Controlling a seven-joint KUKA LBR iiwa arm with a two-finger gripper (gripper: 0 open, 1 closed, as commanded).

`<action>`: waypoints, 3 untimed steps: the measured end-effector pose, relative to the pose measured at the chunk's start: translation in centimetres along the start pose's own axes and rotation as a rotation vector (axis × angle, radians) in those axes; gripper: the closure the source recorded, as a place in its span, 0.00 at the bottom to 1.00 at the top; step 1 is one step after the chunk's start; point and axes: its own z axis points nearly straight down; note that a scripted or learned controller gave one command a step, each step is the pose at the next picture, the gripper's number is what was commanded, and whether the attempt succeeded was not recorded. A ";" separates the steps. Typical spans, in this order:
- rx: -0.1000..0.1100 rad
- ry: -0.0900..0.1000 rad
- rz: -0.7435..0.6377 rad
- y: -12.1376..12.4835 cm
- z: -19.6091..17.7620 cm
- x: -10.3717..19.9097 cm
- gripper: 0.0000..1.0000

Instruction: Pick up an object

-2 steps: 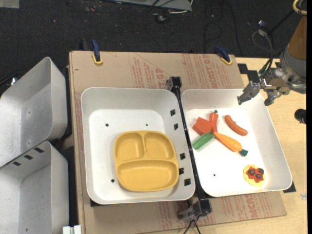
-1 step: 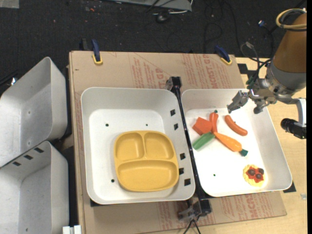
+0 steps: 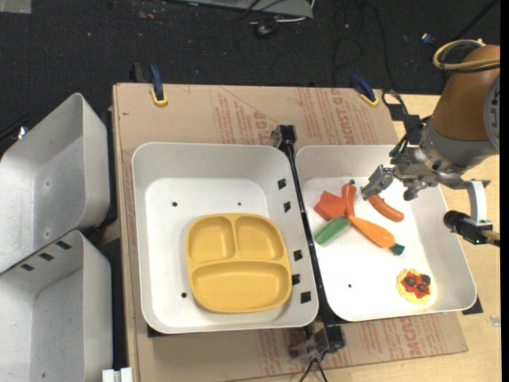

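Camera view: gripper [image 3: 395,183], fingers spread and holding nothing, hovers over the sausage [image 3: 386,208] in the right bin [image 3: 453,289], likely lining up a grasp.

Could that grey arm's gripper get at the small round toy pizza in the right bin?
Probably yes. The small round toy pizza lies alone near the right white bin's front corner, apart from the other toy food, and the gripper hovers over that same bin with nothing between.

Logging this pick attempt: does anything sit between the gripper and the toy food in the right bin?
Nothing visible does. The two-finger gripper hangs directly over the orange-red toy sausage in the shallow white right bin, open air between them.
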 end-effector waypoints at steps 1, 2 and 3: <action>0.000 0.000 0.000 -0.4 4.4 -0.2 0.00; -0.006 -0.001 0.000 -0.2 3.1 -0.3 1.00; -0.010 -0.003 0.001 0.1 -1.5 -1.0 1.00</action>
